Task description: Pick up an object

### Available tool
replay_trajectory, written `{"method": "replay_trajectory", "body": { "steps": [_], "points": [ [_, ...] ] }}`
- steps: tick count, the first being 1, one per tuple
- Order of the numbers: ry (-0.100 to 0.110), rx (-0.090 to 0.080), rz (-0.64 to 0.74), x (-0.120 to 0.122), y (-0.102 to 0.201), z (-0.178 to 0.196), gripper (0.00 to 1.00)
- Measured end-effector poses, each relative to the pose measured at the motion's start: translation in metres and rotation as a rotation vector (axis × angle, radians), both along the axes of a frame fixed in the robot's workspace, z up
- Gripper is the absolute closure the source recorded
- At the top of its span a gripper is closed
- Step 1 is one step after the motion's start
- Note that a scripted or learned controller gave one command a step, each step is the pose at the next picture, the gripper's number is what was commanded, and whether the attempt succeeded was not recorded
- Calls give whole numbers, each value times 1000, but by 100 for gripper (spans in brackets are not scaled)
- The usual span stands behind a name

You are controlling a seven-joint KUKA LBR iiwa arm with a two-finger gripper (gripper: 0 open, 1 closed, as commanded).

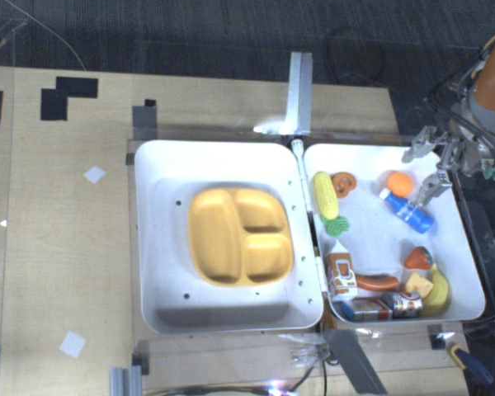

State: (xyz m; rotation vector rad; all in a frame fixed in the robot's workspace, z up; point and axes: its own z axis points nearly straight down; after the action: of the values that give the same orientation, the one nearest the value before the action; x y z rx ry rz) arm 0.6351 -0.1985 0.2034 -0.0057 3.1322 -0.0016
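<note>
Two white bins are seen side by side on the tabletop (58, 246). In the left bin (161, 221) a yellow tray (238, 236) with three parts is laid flat.

The right bin (458, 238) is filled with small toys. A corn cob (326, 195) is placed near the left wall, with a small brown toy (343, 183) just beside it. A blue bottle (407, 213) with an orange ball (399, 183) touching it is found near the top right. A strawberry (418, 259), a banana (436, 292), a sausage (376, 284) and a can (406, 306) are piled near the bottom edge.

The pincer (433, 165) is held over the top right corner of the right bin, just above the blue bottle. Its two fingers are spread apart, and nothing is held between them.
</note>
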Motion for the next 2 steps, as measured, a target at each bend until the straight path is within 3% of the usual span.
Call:
{"method": "replay_trajectory", "body": {
  "steps": [1, 2],
  "points": [
    [6, 4, -403, -5, 11, -99, 0],
    [-3, 2, -407, -14, -2, -64, 0]
  ]
}}
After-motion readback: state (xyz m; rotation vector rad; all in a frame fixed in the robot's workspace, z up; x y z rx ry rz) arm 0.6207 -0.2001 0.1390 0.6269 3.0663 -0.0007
